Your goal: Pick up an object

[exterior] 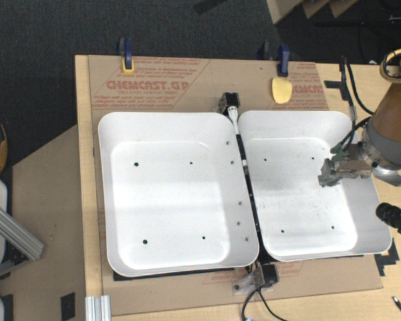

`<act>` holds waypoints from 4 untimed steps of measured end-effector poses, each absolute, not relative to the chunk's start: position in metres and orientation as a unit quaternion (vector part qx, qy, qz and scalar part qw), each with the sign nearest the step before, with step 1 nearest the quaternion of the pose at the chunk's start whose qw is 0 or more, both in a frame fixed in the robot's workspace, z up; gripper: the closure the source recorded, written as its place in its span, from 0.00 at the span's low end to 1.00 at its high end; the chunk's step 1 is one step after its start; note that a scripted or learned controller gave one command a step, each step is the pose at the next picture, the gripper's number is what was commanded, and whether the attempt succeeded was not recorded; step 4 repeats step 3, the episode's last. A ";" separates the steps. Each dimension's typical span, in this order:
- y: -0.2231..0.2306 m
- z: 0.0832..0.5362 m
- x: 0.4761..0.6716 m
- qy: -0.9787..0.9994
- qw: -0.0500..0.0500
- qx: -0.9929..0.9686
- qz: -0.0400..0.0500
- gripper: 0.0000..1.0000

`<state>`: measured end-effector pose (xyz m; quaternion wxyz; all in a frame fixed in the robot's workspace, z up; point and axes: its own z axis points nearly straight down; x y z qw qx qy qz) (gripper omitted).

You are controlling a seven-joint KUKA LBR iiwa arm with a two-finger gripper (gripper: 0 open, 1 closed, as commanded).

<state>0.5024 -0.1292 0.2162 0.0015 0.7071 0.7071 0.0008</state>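
Two white bins sit side by side; the gripper [329,173] hangs low near the right bin's [301,129] right edge. Its opening and any load cannot be made out, nor can an object. A sound pick needs a confirmed target first.

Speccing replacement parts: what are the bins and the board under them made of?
Left bin and right bin: likely moulded plastic, white, smooth, slightly glossy, with rounded corners and thin rims. Board: looks like brown cardboard or fibreboard, matte, with red print.
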 end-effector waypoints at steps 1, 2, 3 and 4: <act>-0.076 0.355 0.522 0.710 0.006 0.705 0.006 1.00; -0.055 0.509 0.506 0.708 0.008 0.706 0.007 1.00; 0.092 0.434 0.477 0.713 -0.004 0.701 -0.002 1.00; 0.092 0.434 0.477 0.713 -0.004 0.701 -0.002 1.00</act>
